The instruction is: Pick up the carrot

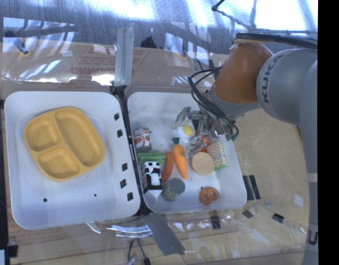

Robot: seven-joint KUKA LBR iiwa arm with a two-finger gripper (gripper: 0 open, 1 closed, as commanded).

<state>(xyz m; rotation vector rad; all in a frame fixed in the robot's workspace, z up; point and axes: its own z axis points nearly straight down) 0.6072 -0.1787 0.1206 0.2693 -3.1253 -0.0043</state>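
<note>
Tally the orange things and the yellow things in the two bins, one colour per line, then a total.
Orange: 2, the carrot and a second carrot-like piece beside it.
Yellow: 2, the divided plate in the left bin and a small yellow piece.
Total: 4

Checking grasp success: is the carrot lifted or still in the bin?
In the bin: the carrot lies on the right bin floor among other toys.

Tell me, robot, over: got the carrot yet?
Gripper above right bin, carrying nothing seen. Carrot lying among toys, ungrabbed. Round tan piece and hot dog crowd it.
</note>
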